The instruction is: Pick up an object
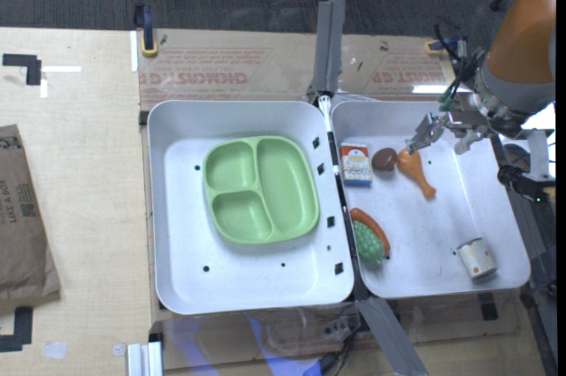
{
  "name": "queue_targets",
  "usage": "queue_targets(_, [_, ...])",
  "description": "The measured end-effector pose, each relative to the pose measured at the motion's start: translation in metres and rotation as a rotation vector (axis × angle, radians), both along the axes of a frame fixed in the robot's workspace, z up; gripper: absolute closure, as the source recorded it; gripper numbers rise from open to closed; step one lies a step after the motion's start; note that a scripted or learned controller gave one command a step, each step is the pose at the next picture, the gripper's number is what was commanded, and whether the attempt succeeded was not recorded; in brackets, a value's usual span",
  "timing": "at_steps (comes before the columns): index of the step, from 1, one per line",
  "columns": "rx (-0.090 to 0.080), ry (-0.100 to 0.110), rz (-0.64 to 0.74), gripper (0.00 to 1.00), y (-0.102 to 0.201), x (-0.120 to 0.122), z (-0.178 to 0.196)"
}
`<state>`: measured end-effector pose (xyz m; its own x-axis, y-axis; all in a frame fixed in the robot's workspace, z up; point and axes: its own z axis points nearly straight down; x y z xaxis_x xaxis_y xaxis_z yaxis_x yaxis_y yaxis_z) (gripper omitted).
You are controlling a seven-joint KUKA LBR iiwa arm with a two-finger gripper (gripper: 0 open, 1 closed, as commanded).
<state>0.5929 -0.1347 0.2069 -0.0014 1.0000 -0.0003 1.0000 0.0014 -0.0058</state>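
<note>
- White bins side by side: left bin (168, 215) carries a green divided tray (262, 188); right bin (508, 215) carries the loose items.
- Right bin contents: small carton (355, 164) near the centre divider, brown round piece (384, 159) just beside it, orange drumstick-shaped toy (415, 170) touching or nearly touching the brown piece, orange-and-green vegetable toy (369, 239) along the divider, small can (477, 258) lying near the front right corner.
- Gripper (431, 134) sits over the back of the right bin, angled toward the drumstick toy, fingers spread, nothing between them.
- Step, as judged: approach, no grasp yet. Likeliest target is the drumstick toy, just below the fingertips.
- Next move calls for: descend, straddle the toy's narrow shaft, close. The brown piece crowds the thick end, so a sloppy closure may nudge both.
</note>
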Motion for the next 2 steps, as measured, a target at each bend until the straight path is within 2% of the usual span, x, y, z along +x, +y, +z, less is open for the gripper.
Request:
queue_targets(1, [-0.001, -0.001, -0.164, 0.00, -0.0048, -0.0054, -0.1179])
queue_targets(2, [0.000, 0.004, -0.168, 1.00, -0.0060, -0.0061, -0.1122])
